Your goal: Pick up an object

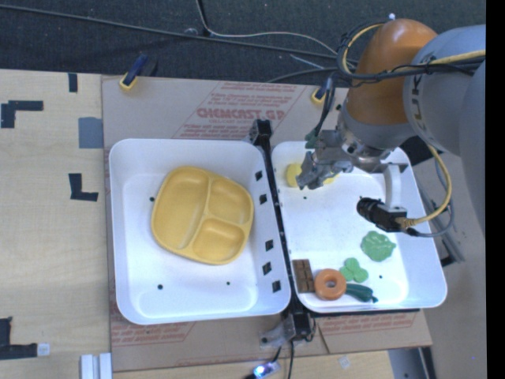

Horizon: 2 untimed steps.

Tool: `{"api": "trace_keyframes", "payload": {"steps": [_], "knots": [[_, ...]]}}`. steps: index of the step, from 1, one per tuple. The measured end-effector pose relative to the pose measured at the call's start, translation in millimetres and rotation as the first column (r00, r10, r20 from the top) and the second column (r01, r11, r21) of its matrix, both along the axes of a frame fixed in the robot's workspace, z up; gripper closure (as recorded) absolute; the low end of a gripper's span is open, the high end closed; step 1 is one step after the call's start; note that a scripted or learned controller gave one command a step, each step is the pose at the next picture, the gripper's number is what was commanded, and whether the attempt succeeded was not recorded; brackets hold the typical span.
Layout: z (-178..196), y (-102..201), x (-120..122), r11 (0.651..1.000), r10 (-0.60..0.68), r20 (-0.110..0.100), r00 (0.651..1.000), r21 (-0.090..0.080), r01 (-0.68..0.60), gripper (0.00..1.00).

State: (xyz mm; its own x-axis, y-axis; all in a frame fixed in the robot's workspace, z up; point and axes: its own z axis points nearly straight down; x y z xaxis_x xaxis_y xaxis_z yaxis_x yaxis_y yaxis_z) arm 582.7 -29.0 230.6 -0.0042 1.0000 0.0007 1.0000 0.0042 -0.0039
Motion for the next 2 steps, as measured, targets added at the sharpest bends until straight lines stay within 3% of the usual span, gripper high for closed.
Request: {"api": "trace_keyframes", "payload": {"steps": [2], "knots": [[11, 99, -36, 1.000, 0.003, 0.001, 1.000, 0.000, -0.003, 1.00]]}}
